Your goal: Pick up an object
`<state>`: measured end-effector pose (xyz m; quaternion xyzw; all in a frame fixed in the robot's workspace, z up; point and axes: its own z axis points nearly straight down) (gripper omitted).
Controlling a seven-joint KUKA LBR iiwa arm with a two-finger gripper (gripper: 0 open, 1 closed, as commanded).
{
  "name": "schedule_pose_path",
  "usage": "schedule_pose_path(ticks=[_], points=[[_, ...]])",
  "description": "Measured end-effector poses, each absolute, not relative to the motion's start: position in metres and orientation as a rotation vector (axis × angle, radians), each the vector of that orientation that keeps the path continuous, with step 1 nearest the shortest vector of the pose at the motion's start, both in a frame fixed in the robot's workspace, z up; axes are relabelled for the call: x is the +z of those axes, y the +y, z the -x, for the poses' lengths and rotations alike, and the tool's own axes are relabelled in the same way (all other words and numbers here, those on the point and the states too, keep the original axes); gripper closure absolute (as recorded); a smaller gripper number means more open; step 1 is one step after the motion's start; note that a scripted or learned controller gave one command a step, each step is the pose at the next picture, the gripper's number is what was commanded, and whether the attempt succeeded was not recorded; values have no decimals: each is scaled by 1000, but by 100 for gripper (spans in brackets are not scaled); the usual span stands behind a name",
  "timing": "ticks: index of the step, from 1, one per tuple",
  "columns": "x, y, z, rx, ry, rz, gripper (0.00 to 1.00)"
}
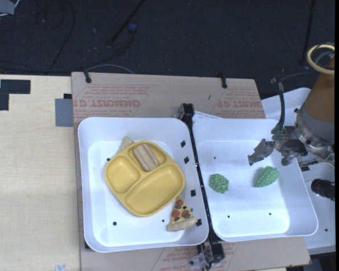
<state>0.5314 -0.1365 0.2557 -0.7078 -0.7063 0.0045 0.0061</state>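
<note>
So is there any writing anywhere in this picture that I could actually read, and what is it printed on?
"CHEMCAST G P": red print on the brown cardboard sheet under the two shallow white bins, upside down from this view and repeated to the right; reading uncertain.
More red print on the cardboard's front edge: too blurred to read.
</note>
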Motion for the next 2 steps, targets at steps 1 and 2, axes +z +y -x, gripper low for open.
schedule_pose_path(ticks=[1,2], points=[[263,-136,-534,2,-2221,2220,0],[217,-130,-535,6,-2217,2216,0]])
